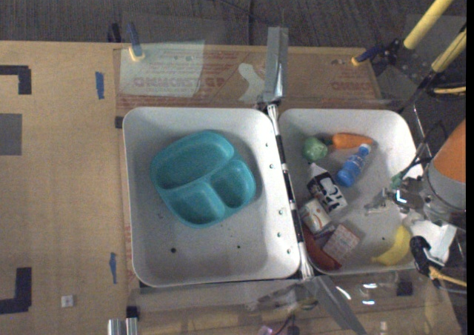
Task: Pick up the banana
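The yellow banana [395, 247] lies at the front right corner of the right bin [385, 120], partly covered by the arm's wrist. My gripper [388, 199] reaches in from the right, over the bin floor just above and slightly left of the banana. Nothing shows as held in it. The grey arm with its orange band [453, 159] stands at the right edge of the view.
The right bin also holds a blue bottle [353, 166], an orange carrot [352, 140], a green ball [315, 149], a black-and-white bottle [326, 188], a small can [315, 216] and a card on a red dish [340, 243]. A teal divided plate [203, 176] sits in the left bin [148, 252].
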Motion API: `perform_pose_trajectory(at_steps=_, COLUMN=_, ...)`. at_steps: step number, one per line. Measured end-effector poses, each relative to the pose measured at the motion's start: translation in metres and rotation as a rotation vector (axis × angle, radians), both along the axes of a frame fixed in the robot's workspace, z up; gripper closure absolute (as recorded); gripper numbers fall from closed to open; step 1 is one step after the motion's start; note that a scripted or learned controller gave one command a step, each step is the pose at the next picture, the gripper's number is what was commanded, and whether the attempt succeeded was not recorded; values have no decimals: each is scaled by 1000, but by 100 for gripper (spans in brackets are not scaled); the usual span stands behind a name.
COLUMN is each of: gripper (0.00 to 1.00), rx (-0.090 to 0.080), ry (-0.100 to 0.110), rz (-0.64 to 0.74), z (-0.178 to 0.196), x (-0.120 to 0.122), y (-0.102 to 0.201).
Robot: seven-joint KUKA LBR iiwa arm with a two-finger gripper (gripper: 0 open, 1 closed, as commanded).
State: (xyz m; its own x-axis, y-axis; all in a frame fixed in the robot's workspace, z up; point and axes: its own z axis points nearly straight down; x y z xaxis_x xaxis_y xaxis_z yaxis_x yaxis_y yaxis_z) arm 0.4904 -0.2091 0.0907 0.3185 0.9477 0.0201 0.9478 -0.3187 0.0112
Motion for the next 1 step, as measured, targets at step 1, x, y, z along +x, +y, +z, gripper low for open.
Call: perform_pose_trajectory(at_steps=1, gripper=100, rx=-14, ry=2, rz=-3, z=9, x=-2, y=-5)
